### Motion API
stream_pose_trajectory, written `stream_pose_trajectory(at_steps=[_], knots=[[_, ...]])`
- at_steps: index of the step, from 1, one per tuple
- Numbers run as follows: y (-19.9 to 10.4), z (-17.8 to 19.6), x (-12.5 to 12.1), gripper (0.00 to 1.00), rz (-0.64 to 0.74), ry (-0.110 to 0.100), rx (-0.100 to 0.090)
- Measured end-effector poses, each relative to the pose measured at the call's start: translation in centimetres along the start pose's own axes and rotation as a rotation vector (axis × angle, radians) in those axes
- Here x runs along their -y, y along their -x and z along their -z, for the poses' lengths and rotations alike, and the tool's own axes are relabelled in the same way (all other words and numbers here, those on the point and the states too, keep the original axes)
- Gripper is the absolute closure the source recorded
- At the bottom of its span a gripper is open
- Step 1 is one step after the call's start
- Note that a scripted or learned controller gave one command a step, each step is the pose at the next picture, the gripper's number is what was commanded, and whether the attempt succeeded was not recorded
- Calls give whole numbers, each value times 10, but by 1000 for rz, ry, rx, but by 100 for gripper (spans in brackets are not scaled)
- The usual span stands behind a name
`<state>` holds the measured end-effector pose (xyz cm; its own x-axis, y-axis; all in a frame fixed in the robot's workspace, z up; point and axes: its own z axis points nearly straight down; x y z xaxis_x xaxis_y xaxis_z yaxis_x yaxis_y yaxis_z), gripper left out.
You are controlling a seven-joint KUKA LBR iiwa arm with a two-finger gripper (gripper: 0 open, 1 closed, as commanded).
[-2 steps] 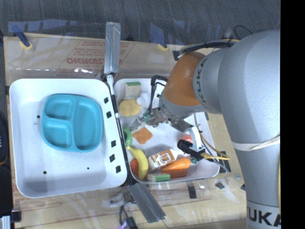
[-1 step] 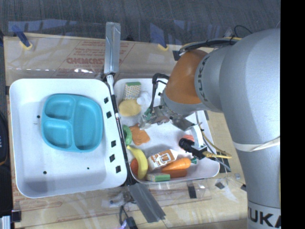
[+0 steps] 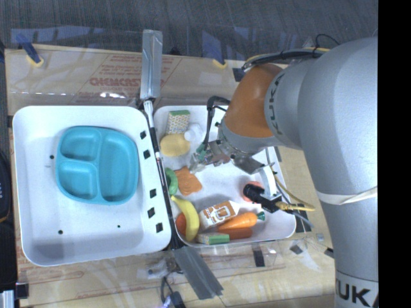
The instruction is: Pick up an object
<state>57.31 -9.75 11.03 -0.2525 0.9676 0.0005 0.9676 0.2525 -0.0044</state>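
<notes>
- The left bin (image 3: 32, 191) holds a divided plate (image 3: 98, 164).
- The right bin (image 3: 286, 226) holds a banana (image 3: 188, 212) at its near left, with a carton (image 3: 218, 212) and a carrot (image 3: 239, 221) just to the banana's right.
- The arm (image 3: 308, 101) reaches over the right bin.

"KUKA" runs down my arm (image 3: 273, 104) by the orange band; "UK" shows on my base (image 3: 354, 292), cut off. Red print on the surface (image 3: 115, 76) and the carton (image 3: 217, 213) label: unreadable.
</notes>
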Motion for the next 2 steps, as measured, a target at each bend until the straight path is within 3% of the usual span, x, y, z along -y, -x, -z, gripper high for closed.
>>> stream_pose_trajectory(at_steps=[1,2], knots=[[2,3,9,100,255,0,-2],[-27,82,-67,100,129,4,1]])
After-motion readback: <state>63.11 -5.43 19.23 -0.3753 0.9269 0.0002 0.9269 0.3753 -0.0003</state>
